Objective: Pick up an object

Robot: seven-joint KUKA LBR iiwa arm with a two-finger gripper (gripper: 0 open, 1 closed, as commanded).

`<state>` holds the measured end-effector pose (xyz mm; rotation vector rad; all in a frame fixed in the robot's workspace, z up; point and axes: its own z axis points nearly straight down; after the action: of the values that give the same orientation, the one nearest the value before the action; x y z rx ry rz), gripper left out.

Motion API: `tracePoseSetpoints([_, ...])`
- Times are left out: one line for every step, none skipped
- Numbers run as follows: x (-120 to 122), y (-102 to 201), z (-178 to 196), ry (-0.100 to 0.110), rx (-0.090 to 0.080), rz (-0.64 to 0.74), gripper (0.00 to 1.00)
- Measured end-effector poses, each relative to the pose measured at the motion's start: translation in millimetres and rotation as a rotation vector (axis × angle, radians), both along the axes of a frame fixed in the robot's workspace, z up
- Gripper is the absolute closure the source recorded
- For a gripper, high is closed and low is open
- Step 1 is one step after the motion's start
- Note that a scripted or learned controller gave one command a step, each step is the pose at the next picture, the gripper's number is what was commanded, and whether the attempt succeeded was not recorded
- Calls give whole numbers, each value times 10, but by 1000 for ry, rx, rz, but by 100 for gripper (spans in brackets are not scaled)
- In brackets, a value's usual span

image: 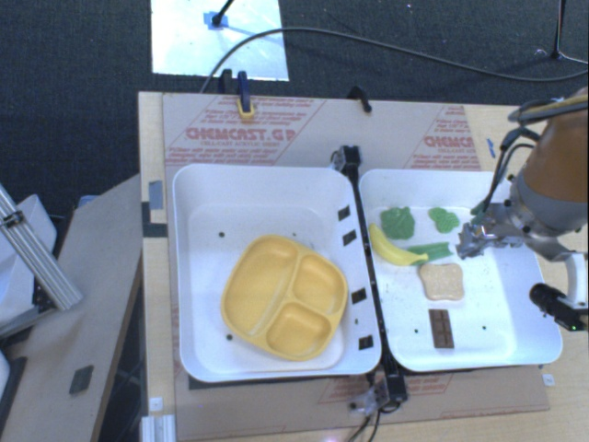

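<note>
The arm comes in at the right of the frame, its gripper (pixel 474 240) low over the right bin (pixel 525 339), just beside the green bean (pixel 429 249). I cannot tell whether it is open or closed. This looks like the approach: nothing is lifted yet. Banana (pixel 394 250), bread (pixel 443 282) and chocolate (pixel 442 329) lie near. Next it must settle on the bean.

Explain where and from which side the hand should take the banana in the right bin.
Grip the banana across its middle, coming straight down from above. It lies flat and slants from upper left to lower right, so the narrow width suits a two-finger pinch. The green bean meets its lower end, so stay clear of that.
</note>
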<state>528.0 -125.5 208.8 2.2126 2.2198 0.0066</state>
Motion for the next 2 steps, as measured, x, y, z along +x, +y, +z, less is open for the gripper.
tracePoseSetpoints([9, -2, 16, 6, 2, 0, 100])
tracePoseSetpoints([195, 478, 129, 5, 3, 6, 100])
